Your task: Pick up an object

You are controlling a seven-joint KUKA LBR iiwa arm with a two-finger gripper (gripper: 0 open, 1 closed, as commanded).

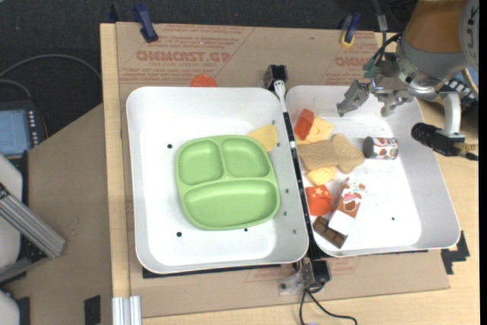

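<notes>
My gripper point(373, 102) hangs over the far part of the right bin point(426, 198), its two grey fingers spread apart with nothing between them. Below and to its left lie several toy foods against the bin's left wall: a red-orange block point(304, 123), a yellow cheese wedge point(321, 130), tan bread slices point(331, 155), an orange piece point(319, 200), a red-and-white carton point(351, 199) and a brown chocolate bar point(330, 231). A small red-and-white can point(380, 148) lies on its side just below the gripper.
The left bin point(152, 118) holds a green divided plate point(227, 181) and a yellow wedge point(265, 136) at its right wall. A black clip point(275, 76) sits where the bins meet at the back. A black cylinder point(437, 139) juts in over the right bin's right rim.
</notes>
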